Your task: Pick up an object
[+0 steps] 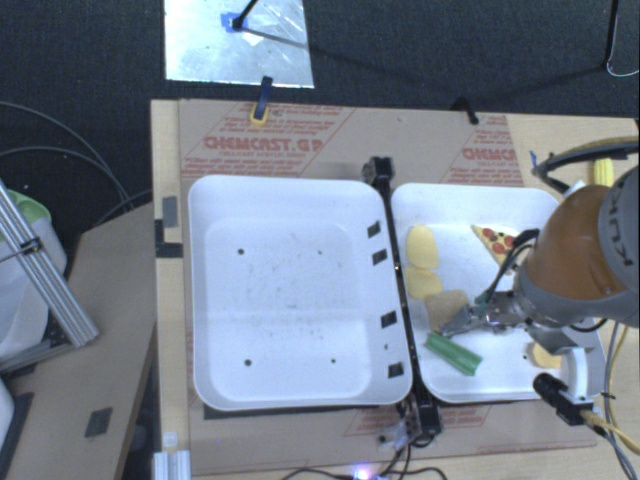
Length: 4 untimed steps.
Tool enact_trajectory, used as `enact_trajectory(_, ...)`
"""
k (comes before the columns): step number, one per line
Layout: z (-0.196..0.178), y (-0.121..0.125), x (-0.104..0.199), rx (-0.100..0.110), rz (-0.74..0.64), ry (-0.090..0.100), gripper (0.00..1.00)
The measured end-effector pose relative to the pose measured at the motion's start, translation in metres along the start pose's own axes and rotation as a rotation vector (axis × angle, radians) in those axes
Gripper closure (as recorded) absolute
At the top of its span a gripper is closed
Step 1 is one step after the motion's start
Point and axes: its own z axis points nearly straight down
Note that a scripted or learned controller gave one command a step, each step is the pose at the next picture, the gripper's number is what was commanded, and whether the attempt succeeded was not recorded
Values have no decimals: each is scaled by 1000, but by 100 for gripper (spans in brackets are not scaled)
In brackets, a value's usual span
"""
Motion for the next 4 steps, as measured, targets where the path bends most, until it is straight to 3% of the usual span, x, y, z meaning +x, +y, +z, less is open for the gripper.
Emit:
enact_trajectory(1,0,61,31,-3,-2,-2,0)
enact_trajectory(2,-12,61,30,-8,2,0,100)
enact_trajectory(3,-22,62,30,-9,1,0,100)
enact_trajectory(4,-22,62,30,-8,1,0,0)
